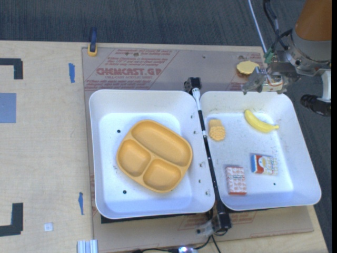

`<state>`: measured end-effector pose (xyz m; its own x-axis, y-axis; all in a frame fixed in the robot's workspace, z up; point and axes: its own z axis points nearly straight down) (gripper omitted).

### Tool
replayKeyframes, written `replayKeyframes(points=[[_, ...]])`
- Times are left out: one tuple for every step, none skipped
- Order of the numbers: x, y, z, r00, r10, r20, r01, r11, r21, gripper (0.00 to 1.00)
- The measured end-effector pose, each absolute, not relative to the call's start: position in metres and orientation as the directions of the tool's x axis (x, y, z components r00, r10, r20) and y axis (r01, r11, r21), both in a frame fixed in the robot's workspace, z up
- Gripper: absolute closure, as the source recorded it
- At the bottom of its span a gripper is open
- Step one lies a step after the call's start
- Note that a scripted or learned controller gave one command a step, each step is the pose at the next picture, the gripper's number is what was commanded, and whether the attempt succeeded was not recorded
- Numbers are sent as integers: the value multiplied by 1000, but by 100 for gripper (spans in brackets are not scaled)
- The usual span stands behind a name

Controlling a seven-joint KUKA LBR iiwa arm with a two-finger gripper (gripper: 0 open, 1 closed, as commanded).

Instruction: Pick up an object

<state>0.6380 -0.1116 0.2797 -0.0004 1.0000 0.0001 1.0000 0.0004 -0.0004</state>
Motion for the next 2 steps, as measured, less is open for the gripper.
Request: replayKeyframes(points=[[602,-105,153,0,1000,1,1000,0,-3,0],[608,-98,100,1,1000,-1,1000,-1,10,0]])
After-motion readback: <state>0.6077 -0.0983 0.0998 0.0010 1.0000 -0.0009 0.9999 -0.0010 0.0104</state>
